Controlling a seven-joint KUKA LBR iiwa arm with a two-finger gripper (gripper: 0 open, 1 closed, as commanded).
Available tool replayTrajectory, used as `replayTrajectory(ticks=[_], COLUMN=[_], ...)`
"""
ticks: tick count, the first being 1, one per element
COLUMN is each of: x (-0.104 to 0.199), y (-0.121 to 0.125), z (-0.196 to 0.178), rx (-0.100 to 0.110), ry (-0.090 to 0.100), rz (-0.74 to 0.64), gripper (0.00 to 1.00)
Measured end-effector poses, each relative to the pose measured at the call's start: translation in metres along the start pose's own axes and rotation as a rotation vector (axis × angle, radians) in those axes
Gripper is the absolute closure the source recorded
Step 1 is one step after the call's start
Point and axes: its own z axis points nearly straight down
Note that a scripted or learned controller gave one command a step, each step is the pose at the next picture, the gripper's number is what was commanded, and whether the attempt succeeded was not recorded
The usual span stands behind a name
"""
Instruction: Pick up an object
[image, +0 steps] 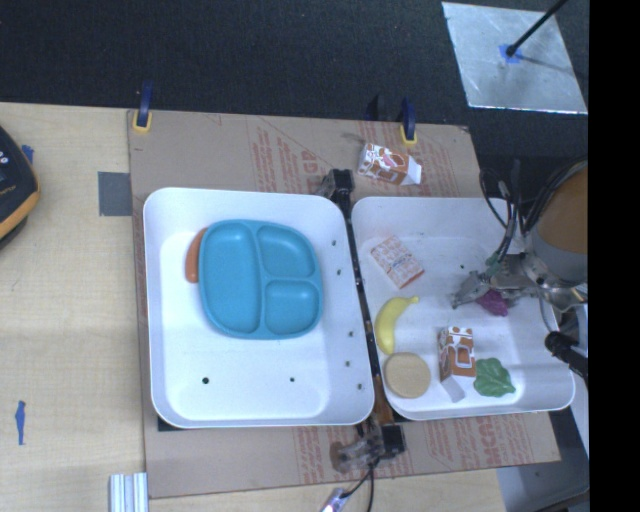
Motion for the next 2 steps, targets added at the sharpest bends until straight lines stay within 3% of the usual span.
replayTrajectory(ticks=[1,2], x=[-0.001,0.079], y=[0.0,0.038], z=[-0.011,-0.104], rx=[0.0,-0.003], ry=[-0.002,0.002], rz=[-0.003,0.001], gripper=[1.0,1.0])
